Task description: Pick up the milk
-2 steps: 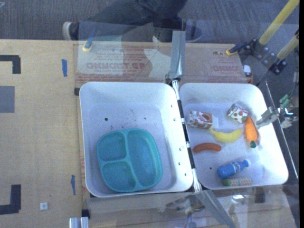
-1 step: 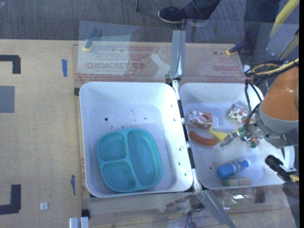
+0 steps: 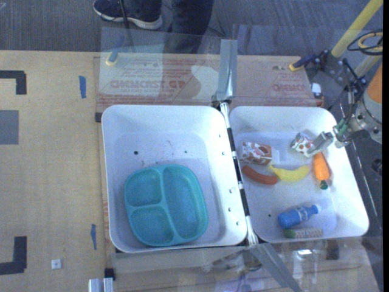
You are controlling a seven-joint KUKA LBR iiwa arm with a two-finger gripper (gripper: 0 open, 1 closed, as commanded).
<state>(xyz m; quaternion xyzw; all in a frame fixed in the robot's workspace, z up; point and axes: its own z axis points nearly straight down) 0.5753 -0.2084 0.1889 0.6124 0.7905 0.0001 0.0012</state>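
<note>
The milk, a small white carton with red and green print [image 3: 301,143], lies tilted in the upper right part of the right bin [image 3: 355,190]. My gripper [image 3: 322,140] reaches in from the right edge, and its tip sits right against the carton's right side. Whether the carton is between its tips or just beside them is hidden at this size. The arm's wrist [image 3: 364,117] hangs over the bin's right rim.
The right bin also holds a red-brown and white box [image 3: 257,152], a sausage [image 3: 260,176], a banana [image 3: 290,173], a carrot [image 3: 321,168] just below the gripper, and a blue bottle [image 3: 298,215]. A teal divided plate [image 3: 165,205] lies in the left bin [image 3: 115,132].
</note>
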